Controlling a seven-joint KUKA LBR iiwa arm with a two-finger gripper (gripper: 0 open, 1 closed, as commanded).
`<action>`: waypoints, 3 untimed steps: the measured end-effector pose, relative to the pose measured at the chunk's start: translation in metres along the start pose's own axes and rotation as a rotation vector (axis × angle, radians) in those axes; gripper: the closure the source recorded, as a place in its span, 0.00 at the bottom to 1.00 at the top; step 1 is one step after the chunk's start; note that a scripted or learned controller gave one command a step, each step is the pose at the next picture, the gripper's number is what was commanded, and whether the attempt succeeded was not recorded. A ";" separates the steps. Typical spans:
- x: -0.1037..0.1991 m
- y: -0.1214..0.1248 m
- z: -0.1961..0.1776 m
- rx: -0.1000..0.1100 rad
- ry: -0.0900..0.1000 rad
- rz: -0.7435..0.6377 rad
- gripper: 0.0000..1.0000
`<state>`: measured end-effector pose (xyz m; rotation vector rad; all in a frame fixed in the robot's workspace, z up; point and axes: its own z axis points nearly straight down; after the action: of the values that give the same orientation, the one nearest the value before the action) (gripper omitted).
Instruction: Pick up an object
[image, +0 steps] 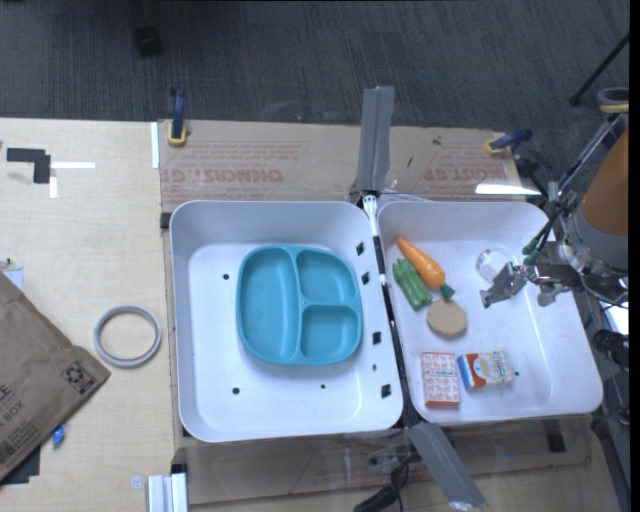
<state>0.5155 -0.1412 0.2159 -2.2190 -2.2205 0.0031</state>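
Two white bins sit side by side on the tabletop (80, 250). The left bin (200, 400) holds a blue tray (299, 304) with three parts. The right bin (560, 390) holds the things to pick from: an orange carrot (420, 261), a green pea pod (410, 284), a round tan cookie (447, 320), a small red and white box (440, 379) and a little carton (486, 370). The gripper (505, 287) hangs over the right side of that bin, pointing left — toward the food. The jaws look spread apart with nothing between them, though they are small and a bit blurry. The cookie is the nearest thing, lying down and to the left of the jaws, with bare bin floor in between. The carrot lies farther left, and its long side slants from upper left to lower right. There is a pale shiny patch just above the jaws that is hard to make out; it may be a clear object or just glare. Most of the arm (605, 200) is cut off at the right edge.
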 end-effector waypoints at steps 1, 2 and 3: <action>0.037 0.051 0.096 0.001 0.000 0.052 0.00; 0.037 0.090 0.120 -0.007 -0.002 -0.055 0.00; 0.036 0.089 0.112 -0.004 -0.003 -0.053 1.00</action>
<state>0.6039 -0.1049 0.1033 -2.1625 -2.2821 0.0012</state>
